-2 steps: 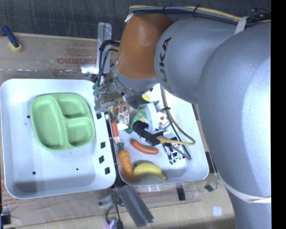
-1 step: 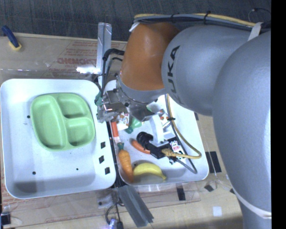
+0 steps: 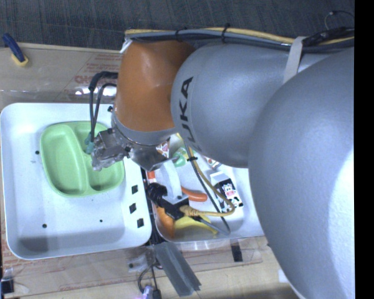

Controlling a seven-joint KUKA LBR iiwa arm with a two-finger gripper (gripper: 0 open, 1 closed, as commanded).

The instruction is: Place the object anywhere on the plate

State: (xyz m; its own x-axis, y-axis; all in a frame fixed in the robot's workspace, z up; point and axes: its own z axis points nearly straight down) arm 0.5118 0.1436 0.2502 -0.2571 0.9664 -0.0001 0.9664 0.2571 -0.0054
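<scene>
A big grey robot arm (image 3: 268, 104) comes in from the right and covers much of the right side. It has a wide orange band (image 3: 146, 86) near its end. Below the band sits the small grey metal tool (image 3: 103, 153). A thin black cable (image 3: 95, 101) loops from the band down to it.

The tool hangs over the right edge of the light green plastic plate (image 3: 65, 161). The plate is long and round at the corners, and it lies in the shallow white left bin (image 3: 19, 217), in the upper part of it. I cannot tell if the tool is open or closed, because it is small and dark here. A tiny blue-green bit (image 3: 88, 144) shows at the left side of the tool, just above the plate's rim. It is too small to say what it is, or if the tool has hold of it.

The other small things lie in the shallow white right bin (image 3: 249, 226), partly under the arm. There is a long orange piece (image 3: 196, 196), a yellow curved piece (image 3: 190, 220) near it, and a little white and black toy (image 3: 232, 195) to their right. A small green piece (image 3: 179, 161) peeks out close to the arm. I cannot tell which one is the thing to be put on the plate.

Both bins sit on the light brown tabletop (image 3: 56, 67). A small blue and yellow clip (image 3: 14, 48) lies near its top left corner.
</scene>
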